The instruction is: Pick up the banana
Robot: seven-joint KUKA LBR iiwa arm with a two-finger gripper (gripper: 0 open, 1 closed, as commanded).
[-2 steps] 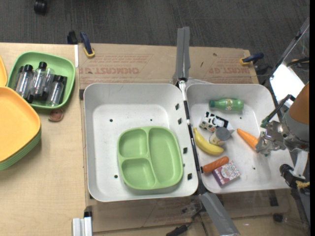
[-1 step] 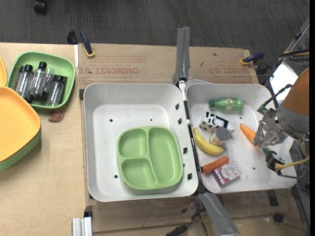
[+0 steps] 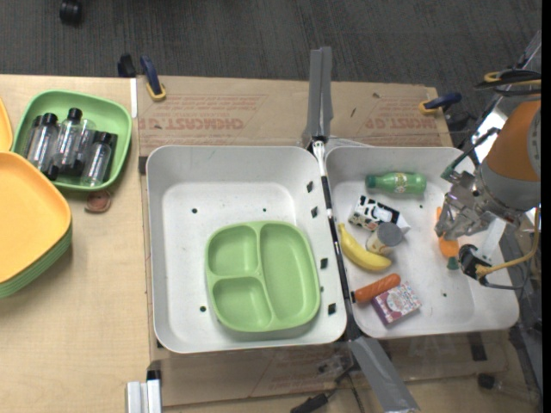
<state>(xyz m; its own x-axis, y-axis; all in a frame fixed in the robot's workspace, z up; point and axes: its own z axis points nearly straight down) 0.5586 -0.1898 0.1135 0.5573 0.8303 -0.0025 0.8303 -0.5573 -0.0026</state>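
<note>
The yellow banana (image 3: 363, 252) lies in the right bin (image 3: 495, 312), near its left wall, curving from upper left to lower right. A small grey object (image 3: 390, 236) rests against its upper side. My gripper (image 3: 454, 223) hangs over the right part of the same bin, well to the right of the banana and apart from it. A small orange object (image 3: 448, 248) lies just below the gripper. Nothing shows held in the gripper.
The right bin also holds a green bottle (image 3: 396, 181), a black-and-white toy (image 3: 376, 212), a carrot (image 3: 376, 289) and a pink box (image 3: 395, 304). A green divided tray (image 3: 263, 275) sits in the left bin (image 3: 172, 231). Orange plates (image 3: 30, 226) and a dish of vials (image 3: 73, 140) stand far left.
</note>
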